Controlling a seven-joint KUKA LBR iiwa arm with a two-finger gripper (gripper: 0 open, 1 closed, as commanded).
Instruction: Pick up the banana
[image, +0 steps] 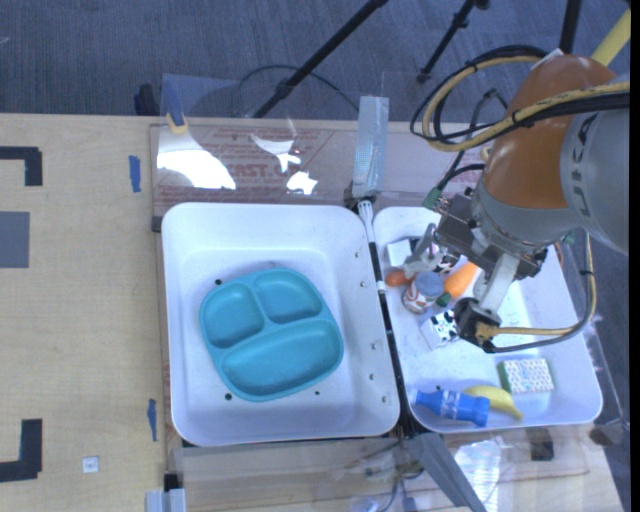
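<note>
Two shallow white bins sit side by side on a pale wooden surface (70, 330). The left white bin (190, 235) holds a teal plastic plate with three sections (270, 332), lying flat near the middle.

The right white bin (578, 395) holds several small things. The yellow curved banana (499, 399) lies near the front edge of this bin. A blue plastic bottle (453, 405) lies on its side just left of the banana, touching it or almost touching it. A small square sponge with a green and white dotted top (527, 375) sits just behind the banana.

The grey arm with the orange band (545, 130) reaches in from the right, over the back part of the right bin. Its tool (432, 262) hangs above a little cluster of things there: an orange piece (461, 277), a small jar with a blue-grey lid (428, 287) and a black and white spotted piece (444, 322). The tool is well apart from the banana. It is not possible to tell if the tool is wide or narrow, because it is dark and mixed in with the clutter under it.
</note>
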